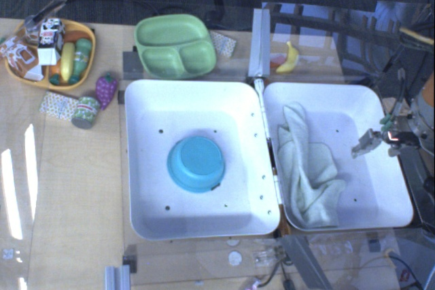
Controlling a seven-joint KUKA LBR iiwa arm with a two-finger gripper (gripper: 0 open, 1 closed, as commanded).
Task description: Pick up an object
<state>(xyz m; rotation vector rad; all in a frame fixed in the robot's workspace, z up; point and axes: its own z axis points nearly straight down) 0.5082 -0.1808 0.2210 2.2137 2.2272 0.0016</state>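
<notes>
Right now I see the gripper (370,141) hovering over the right bin (380,102), close to its right edge, with nothing between its fingers; how wide they stand I cannot tell. A crumpled white towel (306,173) lies along that bin's left side. A blue bowl (196,164) sits upside down in the left bin (146,146).

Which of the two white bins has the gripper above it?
The right bin, the one that holds the crumpled white cloth. The gripper hangs over its right part. The left bin holds the blue bowl.
</notes>
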